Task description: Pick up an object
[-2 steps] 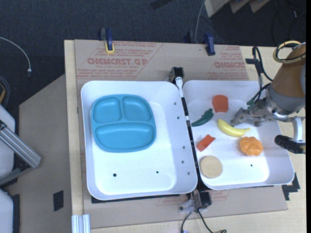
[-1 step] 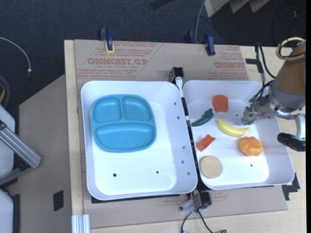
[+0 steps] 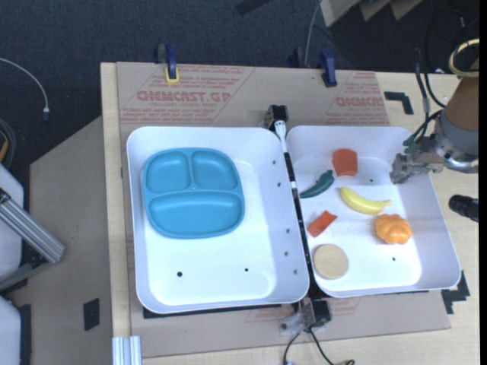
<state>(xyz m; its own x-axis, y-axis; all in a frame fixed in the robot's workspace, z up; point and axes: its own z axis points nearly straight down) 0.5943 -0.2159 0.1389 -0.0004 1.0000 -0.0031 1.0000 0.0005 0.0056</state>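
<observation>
The banana (image 3: 364, 201) lies in the middle of the right bin (image 3: 426, 268). Around it are a red cup (image 3: 345, 162), a green pepper (image 3: 317, 185), a small red piece (image 3: 322, 222), a tan round cookie (image 3: 331, 261) and an orange pumpkin (image 3: 393, 229). The claw (image 3: 405, 169) hangs over the bin's right side, holding nothing; I cannot tell if it is open or closed. A blue plate (image 3: 194, 192) sits in the left bin (image 3: 221, 276).

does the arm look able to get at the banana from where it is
Probably yes. The end effector hangs over the right bin, beside the banana, which lies apart from the orange fruit and green pepper, with open floor around it.
</observation>
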